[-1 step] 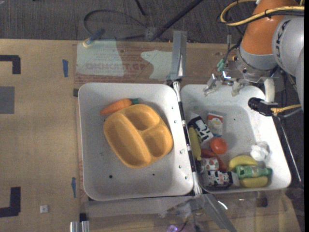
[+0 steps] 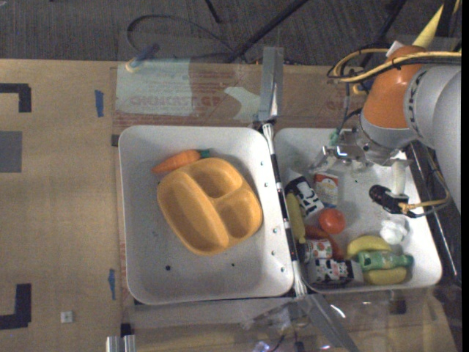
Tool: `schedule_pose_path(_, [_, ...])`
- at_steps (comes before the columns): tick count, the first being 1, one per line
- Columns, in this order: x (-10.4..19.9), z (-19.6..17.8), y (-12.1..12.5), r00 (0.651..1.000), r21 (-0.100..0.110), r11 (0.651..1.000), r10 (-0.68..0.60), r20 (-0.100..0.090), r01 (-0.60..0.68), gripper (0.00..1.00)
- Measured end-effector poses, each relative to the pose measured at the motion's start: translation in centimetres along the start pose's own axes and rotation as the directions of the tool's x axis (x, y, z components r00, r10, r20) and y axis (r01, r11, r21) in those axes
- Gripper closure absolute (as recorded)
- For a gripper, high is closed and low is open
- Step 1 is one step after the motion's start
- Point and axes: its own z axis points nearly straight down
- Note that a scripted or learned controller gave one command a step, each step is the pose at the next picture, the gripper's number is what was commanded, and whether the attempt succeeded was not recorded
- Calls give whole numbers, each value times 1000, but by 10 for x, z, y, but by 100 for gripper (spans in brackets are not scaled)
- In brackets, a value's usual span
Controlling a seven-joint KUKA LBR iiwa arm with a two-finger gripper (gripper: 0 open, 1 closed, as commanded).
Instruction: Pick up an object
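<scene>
My gripper [image 2: 338,152] hangs over the far left part of the right bin [image 2: 366,196], just beyond a small white and red carton [image 2: 327,188]. Nothing shows held in it. The grey arm with its orange band [image 2: 392,97] comes in from the upper right. Below the carton lie a red tomato [image 2: 333,220], a black and white bottle [image 2: 304,195] and a long yellow piece [image 2: 294,218] along the divider. A banana [image 2: 368,245], a green bottle [image 2: 382,260] and a cow-print carton [image 2: 330,270] crowd the near edge.
The left bin [image 2: 139,196] holds an orange divided plate [image 2: 209,205] with a toy carrot [image 2: 176,160] at its far rim. A white crumpled item [image 2: 394,230] sits by the right bin's right wall. A metal divider [image 2: 282,196] separates the bins.
</scene>
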Motion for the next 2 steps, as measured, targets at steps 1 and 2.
schedule_pose_path(1, [-24,-33,-21,991,5,991,-131,-2,131,0])
schedule_pose_path(2, [21,-11,-46,978,-27,978,-206,21,206,0])
